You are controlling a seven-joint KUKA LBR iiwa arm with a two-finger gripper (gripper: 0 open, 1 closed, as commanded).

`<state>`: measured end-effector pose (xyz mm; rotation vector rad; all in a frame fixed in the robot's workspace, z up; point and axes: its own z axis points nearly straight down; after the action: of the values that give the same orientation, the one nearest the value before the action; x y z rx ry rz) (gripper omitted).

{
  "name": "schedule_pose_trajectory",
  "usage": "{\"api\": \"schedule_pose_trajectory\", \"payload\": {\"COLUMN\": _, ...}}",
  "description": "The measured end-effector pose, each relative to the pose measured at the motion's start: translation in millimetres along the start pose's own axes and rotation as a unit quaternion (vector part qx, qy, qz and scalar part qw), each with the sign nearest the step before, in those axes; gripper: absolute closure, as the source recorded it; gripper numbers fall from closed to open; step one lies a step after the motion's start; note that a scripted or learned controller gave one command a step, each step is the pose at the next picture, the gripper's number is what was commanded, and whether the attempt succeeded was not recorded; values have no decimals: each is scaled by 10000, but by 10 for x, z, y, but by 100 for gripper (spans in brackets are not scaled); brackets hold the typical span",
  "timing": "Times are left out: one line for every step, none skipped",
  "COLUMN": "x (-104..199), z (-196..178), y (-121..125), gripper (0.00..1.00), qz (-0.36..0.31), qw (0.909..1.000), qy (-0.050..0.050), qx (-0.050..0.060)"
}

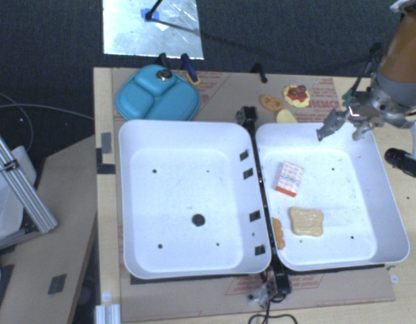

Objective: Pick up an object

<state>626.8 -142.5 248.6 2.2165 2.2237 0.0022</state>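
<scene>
Camera view — right bin: a small carton, red and white, lies near the centre; judged light and stiff, best taken across its narrow sides. Print is seen on it but cannot be read. A toast-shaped piece lies just below — probably light, flat, harder to grip. Tool: fingers spread above the bin's far rim, nothing held.

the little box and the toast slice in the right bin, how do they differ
The box is white with red print and straight edges; the toast slice is plain tan with rounded corners. The box sits nearer the bin's middle, the toast nearer its front. Both lie flat, apart from each other.
</scene>
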Motion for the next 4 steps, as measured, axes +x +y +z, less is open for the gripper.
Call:
{"api": "schedule_pose_trajectory", "payload": {"x": -561, "z": 1265, "y": -475, "gripper": 0, "qz": 39, "qw": 10000, "qy": 5, "qx": 52}}
{"api": "schedule_pose_trajectory", "payload": {"x": 142, "z": 1591, "y": -1321, "gripper": 0, "qz": 17, "qw": 9999, "qy": -36, "qx": -103}}
{"api": "schedule_pose_trajectory", "payload": {"x": 596, "z": 1578, "y": -592, "gripper": 0, "qz": -35, "qw": 10000, "qy": 0, "qx": -50}}
{"api": "schedule_pose_trajectory", "payload": {"x": 558, "z": 1472, "y": -616, "gripper": 100, "qz": -3, "qw": 10000, "qy": -9, "qx": -44}}
